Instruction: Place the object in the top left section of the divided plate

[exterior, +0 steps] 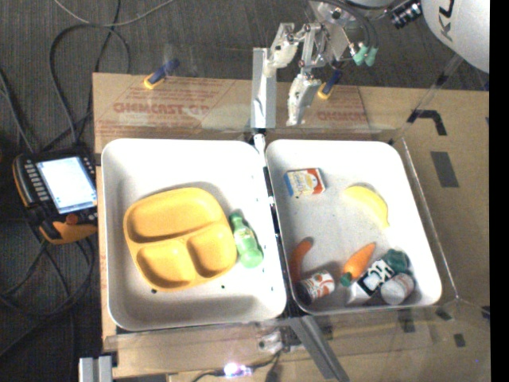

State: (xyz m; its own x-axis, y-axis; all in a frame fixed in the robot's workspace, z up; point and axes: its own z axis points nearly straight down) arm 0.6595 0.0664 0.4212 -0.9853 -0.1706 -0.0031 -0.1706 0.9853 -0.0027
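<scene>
The plate (179, 241), yellow and split into three sections, lies in the left bin (119, 293), tilted a little so that its long section runs along the upper left side and two smaller sections sit below it. All three sections show bare yellow. A green bottle (246, 241) lies just beside the plate's right edge, touching or nearly touching it, on the bin floor and not in any section.

Right of the plate, across the wall between the bins, the right bin (413, 205) holds the other things. A small carton (305, 183) sits level with the plate's top edge. A banana (370, 201) lies further right of that. Lower down, level with the plate's bottom edge, are a red pepper (301, 255), a carrot (359, 259), a can (318, 285) and a dark packet (378, 275) with a second can (397, 287) against it, crowded near the lower right corner.

The gripper (312, 78) hangs well above and to the right of the plate, beyond the far rim of the bins, over the cardboard (183, 106). Nothing sits between its fingers; whether they are wide or narrow I cannot tell.
</scene>
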